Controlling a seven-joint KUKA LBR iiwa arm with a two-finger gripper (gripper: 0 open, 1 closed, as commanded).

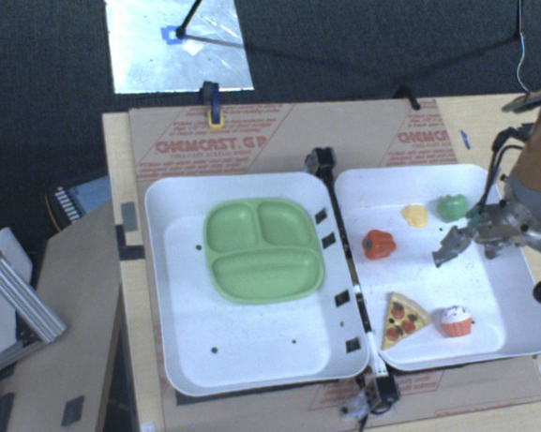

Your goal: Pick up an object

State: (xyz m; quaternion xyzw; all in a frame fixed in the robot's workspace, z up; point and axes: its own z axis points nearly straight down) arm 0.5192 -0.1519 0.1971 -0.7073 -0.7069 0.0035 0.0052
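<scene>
Tool (447, 247) at the right of the frame, low over the right bin (518, 306), fingers spread and nothing between them. Nearest to it, up and a bit right: a green toy (452, 207), with a small yellow toy (414, 215) just beside that. Off to the left: a red toy pepper (378, 244), alone on bare white. Lower down, near the bottom wall: a pizza slice (404, 318) and a little cupcake (456, 320), side by side. Further left, in the other bin (178, 294): a green plate (262, 251) with three parts, well apart from the tool.

Best pick, at a guess: the red pepper, with room all round it. Go over it, line the fingers up on both sides, come straight down, then squeeze. Keep off the green and yellow pair, too close together. Slow near the bin floor, no bumping. Lift only once the pepper sits snug.
</scene>
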